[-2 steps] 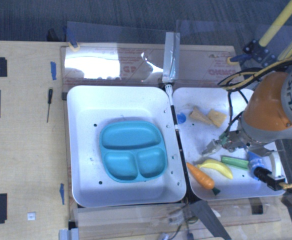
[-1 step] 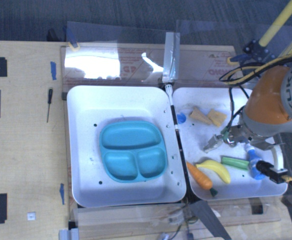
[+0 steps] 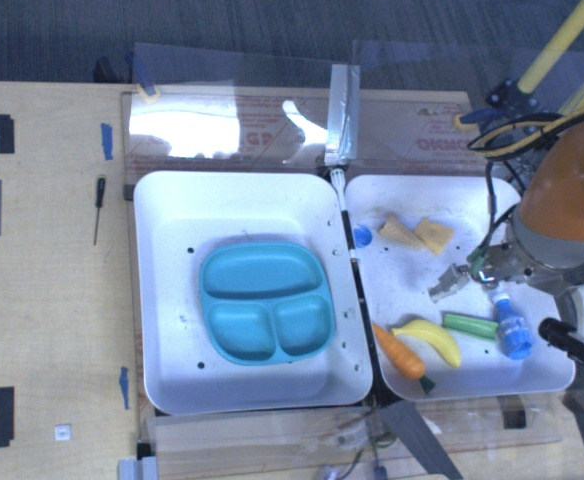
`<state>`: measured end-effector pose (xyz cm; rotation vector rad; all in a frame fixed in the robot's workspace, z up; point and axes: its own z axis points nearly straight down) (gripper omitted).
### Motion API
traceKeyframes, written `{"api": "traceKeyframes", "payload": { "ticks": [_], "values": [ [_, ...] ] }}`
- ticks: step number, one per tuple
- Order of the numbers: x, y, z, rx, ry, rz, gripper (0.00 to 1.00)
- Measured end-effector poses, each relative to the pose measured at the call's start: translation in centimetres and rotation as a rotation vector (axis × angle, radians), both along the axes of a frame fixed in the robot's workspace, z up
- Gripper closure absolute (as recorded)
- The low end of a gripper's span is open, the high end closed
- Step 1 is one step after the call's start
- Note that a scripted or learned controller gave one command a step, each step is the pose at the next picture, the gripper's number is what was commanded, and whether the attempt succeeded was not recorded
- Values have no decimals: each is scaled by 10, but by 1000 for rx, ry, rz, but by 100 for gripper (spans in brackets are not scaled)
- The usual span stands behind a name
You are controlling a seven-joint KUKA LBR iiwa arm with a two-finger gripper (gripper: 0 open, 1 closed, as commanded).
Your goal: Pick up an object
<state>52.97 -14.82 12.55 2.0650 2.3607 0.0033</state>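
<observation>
Banana (image 3: 434, 337) near the right bin (image 3: 412, 203) front edge, beside carrot (image 3: 400, 353), we see our gripper (image 3: 452, 280) released, hovering above.

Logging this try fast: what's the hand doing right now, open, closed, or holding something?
Hand: over the right bin, near the bread pieces; open or closed cannot be told, and nothing shows between its tips.

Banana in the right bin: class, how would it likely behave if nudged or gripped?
The banana looks smooth and glossy, so probably slippery. Its curved shape suggests it would pivot rather than roll straight. Lying against the carrot, it may push it.
</observation>
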Motion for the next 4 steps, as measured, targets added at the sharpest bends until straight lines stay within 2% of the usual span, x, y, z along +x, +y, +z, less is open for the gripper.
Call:
{"api": "traceKeyframes", "payload": {
  "ticks": [1,2,3,4],
  "values": [
    [-42,2,-38,2,1,-30,0],
    [-40,1,-26,0,-6,-31,100],
    [45,56,12,4,-1,-54,100],
    [46,125,61,4,1,-138,100]
  ]
}}
